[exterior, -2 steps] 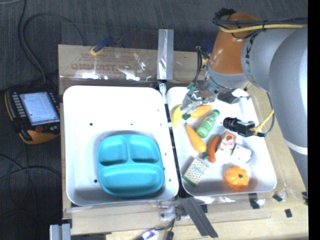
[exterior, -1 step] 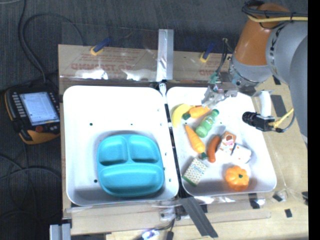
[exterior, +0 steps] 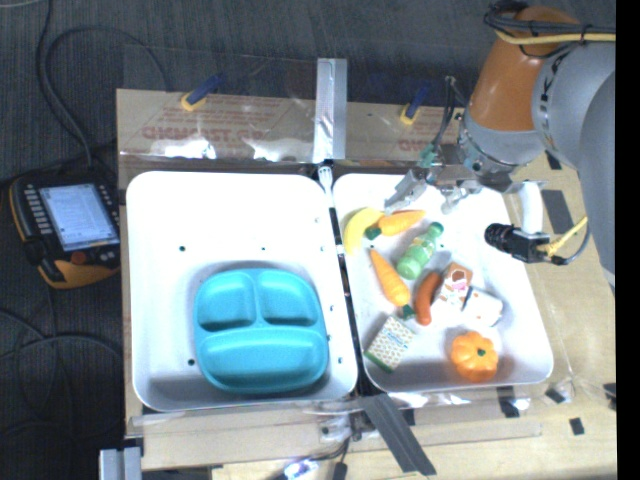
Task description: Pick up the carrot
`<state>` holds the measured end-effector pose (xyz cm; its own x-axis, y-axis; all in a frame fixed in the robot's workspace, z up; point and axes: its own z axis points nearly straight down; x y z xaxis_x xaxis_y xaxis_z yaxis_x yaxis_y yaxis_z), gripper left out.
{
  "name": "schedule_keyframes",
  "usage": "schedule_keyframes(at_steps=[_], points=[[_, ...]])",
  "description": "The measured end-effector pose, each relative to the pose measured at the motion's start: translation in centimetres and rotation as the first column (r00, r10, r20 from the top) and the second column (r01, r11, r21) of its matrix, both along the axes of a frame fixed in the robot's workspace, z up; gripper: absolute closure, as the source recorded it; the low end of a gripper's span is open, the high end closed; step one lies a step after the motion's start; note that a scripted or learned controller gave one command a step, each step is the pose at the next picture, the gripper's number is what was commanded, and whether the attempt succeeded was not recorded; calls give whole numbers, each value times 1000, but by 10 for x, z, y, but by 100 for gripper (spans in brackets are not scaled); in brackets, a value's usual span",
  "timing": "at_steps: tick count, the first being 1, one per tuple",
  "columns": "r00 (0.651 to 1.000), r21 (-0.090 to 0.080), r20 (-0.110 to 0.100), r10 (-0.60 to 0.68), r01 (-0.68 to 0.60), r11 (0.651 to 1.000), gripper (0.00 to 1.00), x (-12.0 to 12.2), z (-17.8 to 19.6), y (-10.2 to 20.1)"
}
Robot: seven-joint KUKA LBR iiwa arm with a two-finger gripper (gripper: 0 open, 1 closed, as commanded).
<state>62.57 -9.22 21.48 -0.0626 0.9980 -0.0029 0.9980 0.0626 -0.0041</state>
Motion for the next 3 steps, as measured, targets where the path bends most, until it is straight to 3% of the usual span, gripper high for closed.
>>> schedule_keyframes(at_steps=[1,2,3], points=[[1000,2,-2,-11,11,1000,0,-50,-33,24],[942,5,0,337,-337,942,0,-43,-32,49],[945,4,0,328,-328,945,0,-89,-32,20]])
